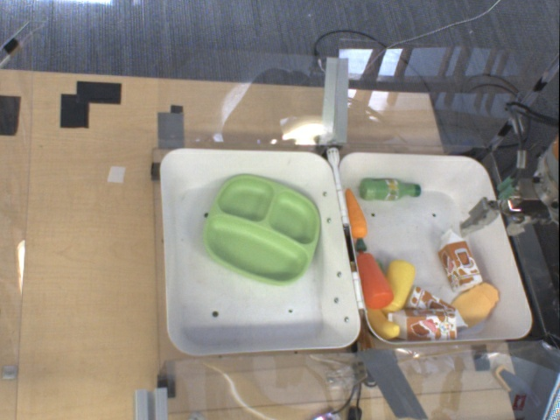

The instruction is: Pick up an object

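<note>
The right bin (433, 169) holds several items. A green bottle (389, 188) lies near its far wall and an orange carrot (354, 214) runs along its left wall. Nearer the front lie a red bottle-shaped piece (374, 280), a yellow piece (400, 283), two brown snack packets (430, 313), a brown-and-white pouch (459, 263) and an orange-yellow lump (477, 302). My gripper (483, 213) hangs over the bin's right edge, just above and right of the pouch, with nothing visibly held.
The left bin (188, 313) carries a green divided plate (262, 227) at its middle. A grey metal post (335, 103) stands behind the seam between the bins. Cables and arm hardware (529, 160) crowd the right side.
</note>
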